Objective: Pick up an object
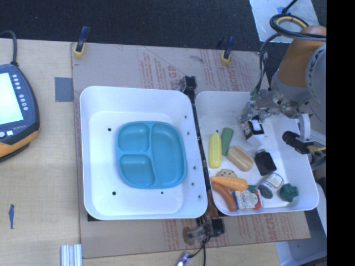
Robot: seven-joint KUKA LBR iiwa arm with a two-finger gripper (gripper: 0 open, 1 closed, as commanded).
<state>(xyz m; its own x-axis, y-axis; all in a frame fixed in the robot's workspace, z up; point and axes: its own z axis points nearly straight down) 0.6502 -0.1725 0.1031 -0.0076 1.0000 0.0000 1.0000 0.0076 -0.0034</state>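
Gripper (252, 122) hangs over the far half of the right bin (219, 112), and I cannot tell from here how wide it stands or whether it has anything. The things I could pick all lie nearer than it, in that same bin. Closest are the tan bun (239, 158), near and a little left of the gripper, its long axis running far-left to near-right, and the black block (264, 162), almost straight nearward. Further left the corn (214, 150) and pickle (227, 141) lie side by side, both lengthwise near-to-far. Along the near wall a carrot (230, 183), sausage (221, 193), packet (248, 199), can (272, 181) and green lump (288, 192) crowd together. I judge the block or the bun the easiest reach. Packet and can bear labels too small for me to read, and the reddish print on the cardboard (138, 65) is no clearer.
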